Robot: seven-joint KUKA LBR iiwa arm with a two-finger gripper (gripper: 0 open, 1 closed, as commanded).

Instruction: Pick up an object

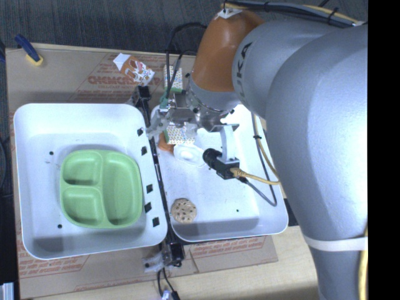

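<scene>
Looming over the right bin (pixel 269 220), my arm (pixel 312 105) hides much of it. My claw (pixel 181 127) hangs by the far-left corner above a small white piece (pixel 186 153); whether it is spread I cannot tell. Crowded against the wall, it may slip away. A cookie (pixel 183 210) lies nearer.

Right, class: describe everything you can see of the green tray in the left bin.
The green tray is a pale green, smooth, plastic-looking plate with rounded corners and three compartments: two stacked on the view's left, one long one on the right. It lies flat on the floor of the left bin, towards the near side, with nothing in it.
</scene>
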